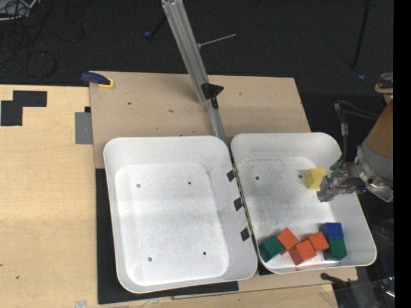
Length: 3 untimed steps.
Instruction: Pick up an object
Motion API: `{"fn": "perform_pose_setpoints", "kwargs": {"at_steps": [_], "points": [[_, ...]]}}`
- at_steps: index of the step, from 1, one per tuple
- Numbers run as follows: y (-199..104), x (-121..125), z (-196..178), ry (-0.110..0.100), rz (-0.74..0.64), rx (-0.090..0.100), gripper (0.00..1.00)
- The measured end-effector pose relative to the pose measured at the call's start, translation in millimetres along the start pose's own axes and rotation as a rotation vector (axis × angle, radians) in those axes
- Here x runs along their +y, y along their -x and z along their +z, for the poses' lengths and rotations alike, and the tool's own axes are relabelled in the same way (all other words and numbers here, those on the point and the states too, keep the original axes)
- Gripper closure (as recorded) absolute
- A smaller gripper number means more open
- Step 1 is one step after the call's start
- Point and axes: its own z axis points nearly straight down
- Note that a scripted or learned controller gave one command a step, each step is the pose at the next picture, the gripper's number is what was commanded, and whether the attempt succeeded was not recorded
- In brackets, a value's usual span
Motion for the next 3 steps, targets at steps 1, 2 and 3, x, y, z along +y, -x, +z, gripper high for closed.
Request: {"fn": "perform_pose_setpoints", "kwargs": {"at_steps": [1,2,3], "points": [[1,1,-53,0.001,0.003,-0.001,1.00],[-60,14,-46,-0.005,-0.002,0.004,1.00],[-104,21,-37,-0.007,0.001,0.003,1.00]]}}
